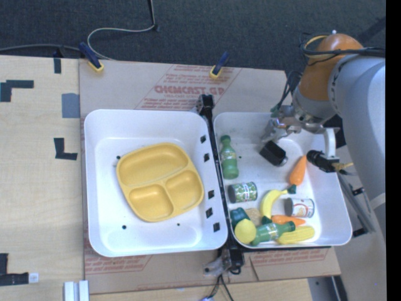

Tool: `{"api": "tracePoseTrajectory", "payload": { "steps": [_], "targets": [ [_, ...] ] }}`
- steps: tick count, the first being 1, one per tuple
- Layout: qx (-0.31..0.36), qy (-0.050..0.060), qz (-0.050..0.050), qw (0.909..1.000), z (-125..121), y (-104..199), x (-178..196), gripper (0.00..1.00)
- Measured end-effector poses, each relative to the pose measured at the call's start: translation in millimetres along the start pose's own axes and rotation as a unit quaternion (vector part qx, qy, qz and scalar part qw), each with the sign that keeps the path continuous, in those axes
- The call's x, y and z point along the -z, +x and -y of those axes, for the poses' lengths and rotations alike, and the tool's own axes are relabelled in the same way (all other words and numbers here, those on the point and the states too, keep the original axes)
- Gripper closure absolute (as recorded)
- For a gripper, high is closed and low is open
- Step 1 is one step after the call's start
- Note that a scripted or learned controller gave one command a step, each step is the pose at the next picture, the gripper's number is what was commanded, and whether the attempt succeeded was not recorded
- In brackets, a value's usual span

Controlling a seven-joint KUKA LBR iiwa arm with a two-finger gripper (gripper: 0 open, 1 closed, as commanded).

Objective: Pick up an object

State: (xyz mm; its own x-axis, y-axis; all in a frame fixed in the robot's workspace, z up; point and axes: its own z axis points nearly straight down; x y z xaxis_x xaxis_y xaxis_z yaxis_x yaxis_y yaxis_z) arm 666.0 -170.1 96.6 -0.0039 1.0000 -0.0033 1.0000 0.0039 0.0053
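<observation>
**Fingers low over a black block in the right bin**

The fingers (280, 130) sit in the upper part of the right bin (343, 215), at the centre right of the frame, and whether they are spread or closed cannot be told from this slant. Just below them, touching or nearly so, lies a small black block (273, 153), tilted on the bin floor; it is not seen between the fingers. Above the fingers rises the grey arm (360, 99) with its orange band (326, 64), filling the upper right of the frame.

To the right of the block an orange carrot (298, 170) lies aslant. To the block's left a green bottle (229, 158) lies along the bin's left wall. Below it rests a small can with a green label (243, 192) on its side. Lower still, a banana (272, 202) curves beside a white-labelled can (302, 207). Along the bin's bottom edge crowd a yellow lemon (245, 231), a green-tinted jar (265, 232), a corn cob (296, 234) and a second small carrot (287, 219), close together.

The left bin (100, 231) holds a yellow divided tray (160, 180), near its middle. Both bins rest on a cardboard sheet (182, 89) on the worktop (34, 187), held by two blue-and-yellow clamps (91, 60) at its top edge.
</observation>
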Motion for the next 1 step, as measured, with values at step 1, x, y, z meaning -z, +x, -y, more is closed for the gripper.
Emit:
{"api": "tracePoseTrajectory", "payload": {
  "steps": [1],
  "targets": [
    [0.0, 0.0, 0.0, 1.0, 0.2, -0.1, -0.2, 0.0]
  ]
}}
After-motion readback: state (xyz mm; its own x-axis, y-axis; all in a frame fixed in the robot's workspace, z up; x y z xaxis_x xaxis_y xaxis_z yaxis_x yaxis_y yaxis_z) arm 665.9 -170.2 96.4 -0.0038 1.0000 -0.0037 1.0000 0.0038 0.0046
